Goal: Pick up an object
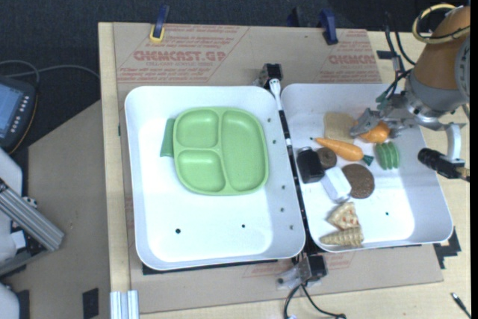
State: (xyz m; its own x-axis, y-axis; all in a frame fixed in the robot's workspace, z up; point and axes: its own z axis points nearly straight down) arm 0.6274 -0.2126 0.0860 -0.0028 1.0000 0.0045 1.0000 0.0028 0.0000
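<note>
My gripper (379,122) is low over the far right part of the right bin (418,224), with the grey arm and its orange band coming in from the right. A small orange piece (378,134) sits right under the gripper tip, touching or nearly touching it. Just left of it lies an orange carrot (340,148), and a green ribbed piece (388,155) lies just below. A tan slice (337,123) lies flat behind the carrot.
The right bin also holds a black block (308,164), a small brown lump (327,158), a white block (335,184), a brown disc (360,181) and two beige pieces (344,216) near the front. A green divided plate (221,150) lies in the left bin (149,220).
</note>
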